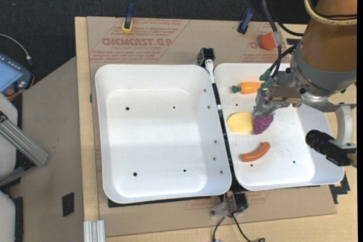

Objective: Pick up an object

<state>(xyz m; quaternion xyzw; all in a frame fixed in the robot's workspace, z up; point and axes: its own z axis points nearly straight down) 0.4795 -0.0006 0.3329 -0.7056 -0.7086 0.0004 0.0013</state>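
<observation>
The gripper (pixel 264 112) hangs right over the purple grapes (pixel 261 124), just right of the yellow lemon (pixel 240 122); how it's set, I cannot tell. It should descend straight, avoiding the lemon.

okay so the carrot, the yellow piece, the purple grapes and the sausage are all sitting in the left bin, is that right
Not quite: they are in the right bin, not the left one. The camera view shows the carrot, the yellow piece, the purple grapes and the sausage there, under the gripper.
</observation>
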